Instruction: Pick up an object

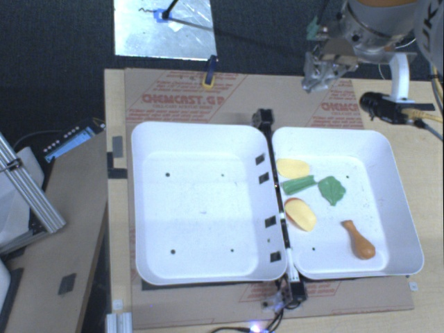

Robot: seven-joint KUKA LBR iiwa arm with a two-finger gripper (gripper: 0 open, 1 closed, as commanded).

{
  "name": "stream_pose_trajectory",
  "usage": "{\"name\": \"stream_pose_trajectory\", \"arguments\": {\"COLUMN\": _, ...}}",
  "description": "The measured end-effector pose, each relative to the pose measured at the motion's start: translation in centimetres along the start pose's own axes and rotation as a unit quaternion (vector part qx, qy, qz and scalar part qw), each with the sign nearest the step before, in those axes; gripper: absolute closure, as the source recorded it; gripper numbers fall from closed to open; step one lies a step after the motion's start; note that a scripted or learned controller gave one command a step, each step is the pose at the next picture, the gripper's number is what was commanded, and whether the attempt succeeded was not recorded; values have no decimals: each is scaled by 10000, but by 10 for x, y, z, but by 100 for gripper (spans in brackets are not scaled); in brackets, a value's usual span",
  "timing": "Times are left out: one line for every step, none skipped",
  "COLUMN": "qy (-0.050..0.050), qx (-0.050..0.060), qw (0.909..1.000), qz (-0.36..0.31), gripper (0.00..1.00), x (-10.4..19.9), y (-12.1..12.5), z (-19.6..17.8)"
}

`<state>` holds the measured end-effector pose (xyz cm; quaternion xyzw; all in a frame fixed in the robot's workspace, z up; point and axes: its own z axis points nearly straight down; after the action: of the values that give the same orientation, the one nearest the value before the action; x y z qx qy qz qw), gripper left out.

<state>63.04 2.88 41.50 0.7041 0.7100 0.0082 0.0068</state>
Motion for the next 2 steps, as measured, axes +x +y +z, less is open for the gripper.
{"name": "stream_pose_trajectory", "arguments": {"qy": -4, "qx": 75, "qw": 10000, "qz": 1, "gripper": 100, "x": 45, "y": -11, "z": -40}}
{"name": "stream_pose_trajectory", "arguments": {"qy": -1, "qx": 83, "qw": 10000, "qz": 2, "gripper": 100, "x": 85, "y": -19, "z": -66}}
